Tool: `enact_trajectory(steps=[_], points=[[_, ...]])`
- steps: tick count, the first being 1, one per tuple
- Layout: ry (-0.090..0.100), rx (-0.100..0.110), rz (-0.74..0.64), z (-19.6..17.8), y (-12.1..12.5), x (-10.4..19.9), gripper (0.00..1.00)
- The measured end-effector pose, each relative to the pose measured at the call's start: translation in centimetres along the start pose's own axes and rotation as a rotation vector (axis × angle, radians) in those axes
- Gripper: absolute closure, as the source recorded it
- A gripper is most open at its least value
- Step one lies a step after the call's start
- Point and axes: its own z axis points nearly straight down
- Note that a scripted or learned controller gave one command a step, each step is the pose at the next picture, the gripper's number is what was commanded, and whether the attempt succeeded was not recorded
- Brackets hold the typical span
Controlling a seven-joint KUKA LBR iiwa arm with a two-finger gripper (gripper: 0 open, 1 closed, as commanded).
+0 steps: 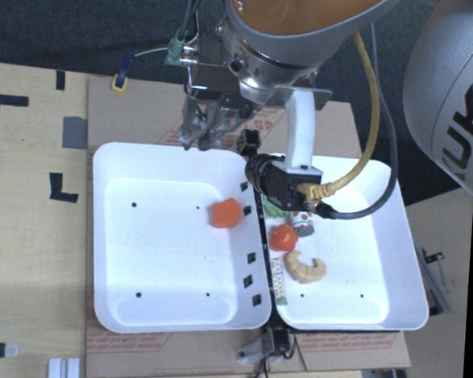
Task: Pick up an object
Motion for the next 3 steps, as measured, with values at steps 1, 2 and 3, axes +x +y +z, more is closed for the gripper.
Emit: enact_trajectory(steps=[1,2,3], points=[[-0.003,0.002,0.007,0.16,0.18,-0.35,1.00],[-0.003,0.002,0.007,0.16,0.18,-0.35,1.00],[-0.003,0.002,0.007,0.16,0.18,-0.36,1.00]])
